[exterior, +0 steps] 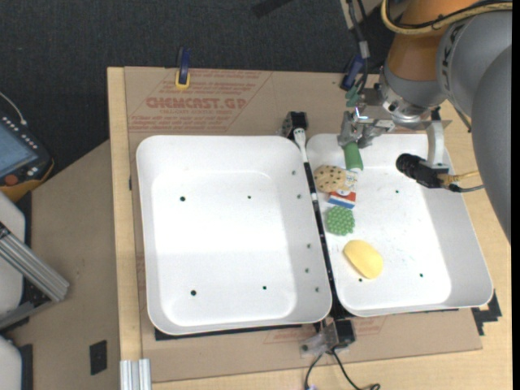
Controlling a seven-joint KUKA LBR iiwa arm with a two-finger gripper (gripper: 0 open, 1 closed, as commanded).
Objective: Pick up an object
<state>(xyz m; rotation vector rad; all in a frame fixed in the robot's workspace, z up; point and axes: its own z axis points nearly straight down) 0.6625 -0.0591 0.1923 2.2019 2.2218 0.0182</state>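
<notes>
Claw: my claw point(355, 139) is hanging over the far left corner of the right bin point(439, 250), clenched on a green stick point(352, 154) that is pointing down from between my fingers.
Green stick: its lower end is sitting just above the tan speckled piece point(328, 177).
Near the left wall: the tan speckled piece, a red-white-blue item point(344, 199), a green dotted ball point(340, 221) and a yellow lump point(363, 259) are lying in a row toward the near edge.
Left bin point(219, 234): I'm nowhere near it.
</notes>
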